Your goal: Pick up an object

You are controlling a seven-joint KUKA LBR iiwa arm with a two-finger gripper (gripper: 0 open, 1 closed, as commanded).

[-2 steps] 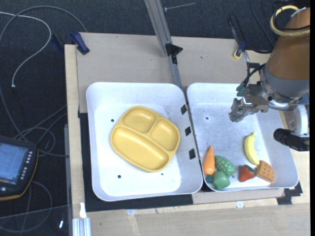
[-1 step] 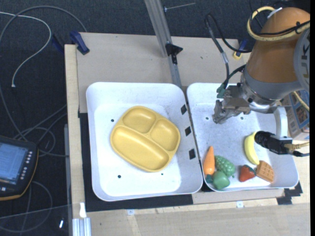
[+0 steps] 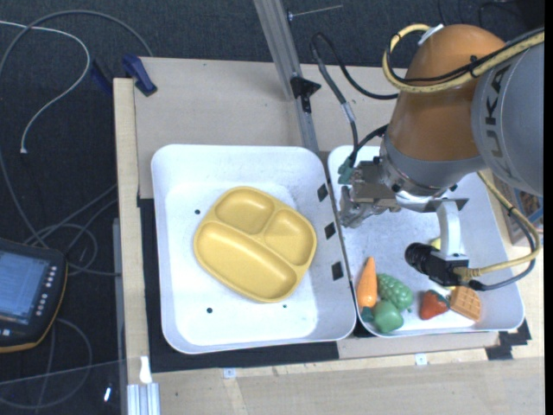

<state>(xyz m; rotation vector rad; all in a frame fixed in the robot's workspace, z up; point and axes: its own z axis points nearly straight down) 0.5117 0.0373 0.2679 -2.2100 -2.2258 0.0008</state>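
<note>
While the gripper point(image 3: 352, 213) hangs over the right bin point(image 3: 510, 314), fingers undeterminable, we list carrot point(image 3: 368, 282), strawberry point(image 3: 433, 304), waffle point(image 3: 465, 303); left bin point(image 3: 173, 232): yellow plate point(image 3: 255, 243).

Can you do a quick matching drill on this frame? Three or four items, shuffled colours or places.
Items:
1. divided plate
2. toy carrot
3. toy waffle
4. gripper

Descriptions:
A. orange, at the right bin's near-left corner
B. yellow, in the left bin
C. above the right bin's left side
D. tan, near the right bin's near-right corner

Pairs: 1-B, 2-A, 3-D, 4-C
</note>
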